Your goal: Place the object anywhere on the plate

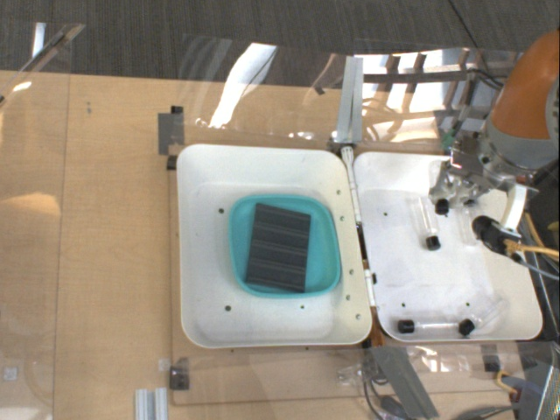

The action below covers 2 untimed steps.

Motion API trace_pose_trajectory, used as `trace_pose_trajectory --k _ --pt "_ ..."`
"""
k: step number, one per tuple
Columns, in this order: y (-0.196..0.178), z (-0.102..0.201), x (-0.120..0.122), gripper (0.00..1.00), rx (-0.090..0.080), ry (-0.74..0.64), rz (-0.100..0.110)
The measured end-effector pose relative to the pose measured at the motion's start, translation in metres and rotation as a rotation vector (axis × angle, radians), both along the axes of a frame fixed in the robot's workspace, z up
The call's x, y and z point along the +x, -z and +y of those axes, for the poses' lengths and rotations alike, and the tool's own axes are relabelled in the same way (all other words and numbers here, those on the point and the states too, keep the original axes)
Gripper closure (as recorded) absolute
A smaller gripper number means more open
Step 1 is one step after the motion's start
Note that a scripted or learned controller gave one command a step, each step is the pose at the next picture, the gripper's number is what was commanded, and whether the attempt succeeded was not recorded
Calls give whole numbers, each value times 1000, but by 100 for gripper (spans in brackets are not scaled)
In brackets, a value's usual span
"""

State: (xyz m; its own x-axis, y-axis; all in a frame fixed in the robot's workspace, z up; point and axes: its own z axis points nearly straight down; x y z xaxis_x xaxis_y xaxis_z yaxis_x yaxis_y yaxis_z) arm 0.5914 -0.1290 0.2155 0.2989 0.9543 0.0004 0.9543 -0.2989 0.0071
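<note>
A dark grey ribbed rectangular block (278,248) lies flat on the teal plate (327,261), which sits in the middle of the left white bin (201,234). My gripper (455,189) hangs over the upper right part of the right bin (385,191), far to the right of the plate and block. Nothing can be made out in its grasp. The orange band of the arm (525,94) rises behind it at the right edge.
In the right bin lie clear tubes with black caps: one (427,226) just left of and below the gripper, another (435,326) along the bin's front edge. A metal divider post (348,103) stands between the bins at the back.
</note>
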Motion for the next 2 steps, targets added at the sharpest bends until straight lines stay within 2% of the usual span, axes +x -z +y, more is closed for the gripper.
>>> trace_pose_trajectory --k 1,2 --pt "32 79 -36 100 2 -60 6" --pt "31 167 -47 100 2 -234 3"
